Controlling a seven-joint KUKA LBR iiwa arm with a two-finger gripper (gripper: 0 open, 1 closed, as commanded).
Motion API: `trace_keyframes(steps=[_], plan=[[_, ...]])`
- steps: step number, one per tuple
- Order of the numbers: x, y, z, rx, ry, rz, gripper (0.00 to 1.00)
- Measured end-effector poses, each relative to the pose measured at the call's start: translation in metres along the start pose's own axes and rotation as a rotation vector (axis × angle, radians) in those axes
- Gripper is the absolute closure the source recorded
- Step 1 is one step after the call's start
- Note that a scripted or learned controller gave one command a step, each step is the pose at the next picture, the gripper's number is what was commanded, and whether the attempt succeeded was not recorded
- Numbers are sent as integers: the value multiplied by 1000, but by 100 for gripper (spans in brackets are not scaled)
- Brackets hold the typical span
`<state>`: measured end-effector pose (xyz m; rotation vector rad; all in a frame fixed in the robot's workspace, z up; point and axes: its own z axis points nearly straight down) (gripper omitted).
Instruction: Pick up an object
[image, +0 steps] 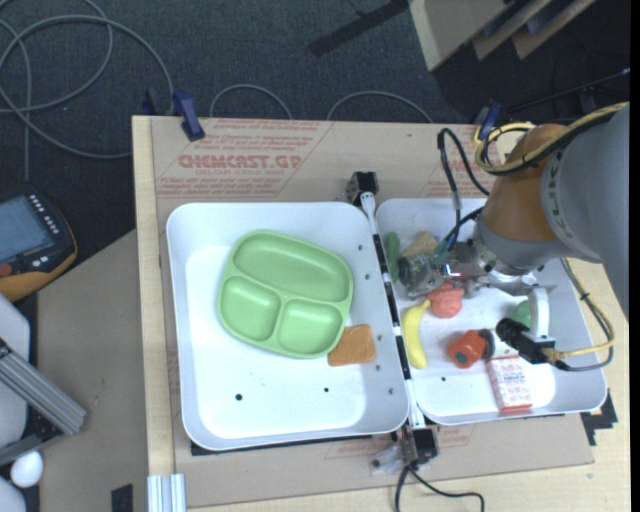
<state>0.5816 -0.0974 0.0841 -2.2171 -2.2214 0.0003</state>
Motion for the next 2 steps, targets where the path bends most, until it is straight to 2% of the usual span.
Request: trace_keyframes(steps=[1, 2], plan=[[-1, 1, -11, -2, -2, 0, 100], [44, -32, -125, -4, -2, 0, 100]])
